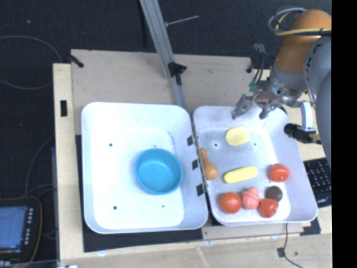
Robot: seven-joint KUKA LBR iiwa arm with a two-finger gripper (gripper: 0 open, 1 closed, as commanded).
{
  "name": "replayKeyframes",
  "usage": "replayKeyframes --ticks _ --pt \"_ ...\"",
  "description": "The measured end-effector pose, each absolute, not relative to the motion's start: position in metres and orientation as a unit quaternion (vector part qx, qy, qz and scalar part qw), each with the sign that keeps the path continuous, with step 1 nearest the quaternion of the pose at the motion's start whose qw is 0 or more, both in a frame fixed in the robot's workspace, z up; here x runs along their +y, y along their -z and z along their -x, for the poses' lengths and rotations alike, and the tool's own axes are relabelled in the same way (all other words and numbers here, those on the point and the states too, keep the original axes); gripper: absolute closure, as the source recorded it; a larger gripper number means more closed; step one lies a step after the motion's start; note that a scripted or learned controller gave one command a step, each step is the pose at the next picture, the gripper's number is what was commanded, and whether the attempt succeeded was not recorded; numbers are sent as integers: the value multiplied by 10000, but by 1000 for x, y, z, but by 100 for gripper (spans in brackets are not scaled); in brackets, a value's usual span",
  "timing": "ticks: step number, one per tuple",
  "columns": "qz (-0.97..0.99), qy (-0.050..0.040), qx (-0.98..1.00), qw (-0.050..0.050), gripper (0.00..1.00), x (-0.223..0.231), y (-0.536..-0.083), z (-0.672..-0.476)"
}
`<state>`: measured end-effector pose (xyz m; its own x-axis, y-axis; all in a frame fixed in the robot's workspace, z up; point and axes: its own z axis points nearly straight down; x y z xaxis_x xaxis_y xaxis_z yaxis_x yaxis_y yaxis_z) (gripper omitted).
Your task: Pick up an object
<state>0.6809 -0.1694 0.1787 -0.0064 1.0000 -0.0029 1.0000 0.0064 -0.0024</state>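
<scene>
My gripper hangs open over the far edge of the right bin, its two fingers spread with nothing between them. Just below it in the bin lies a pale yellow rounded piece. Further forward lie a long yellow piece, an orange carrot-like piece by the left wall, a red tomato, another red round piece, a pink piece, a dark brown piece and a small red piece.
The left bin holds a blue bowl. A grey metal pole slants from the top down to the gap between the bins. A keyboard lies at the right edge.
</scene>
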Motion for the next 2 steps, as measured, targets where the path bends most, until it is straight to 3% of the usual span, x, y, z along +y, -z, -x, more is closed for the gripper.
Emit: replayKeyframes --ticks 2 --pt "-7064 19 7078 5 0 -175 -101 -672"
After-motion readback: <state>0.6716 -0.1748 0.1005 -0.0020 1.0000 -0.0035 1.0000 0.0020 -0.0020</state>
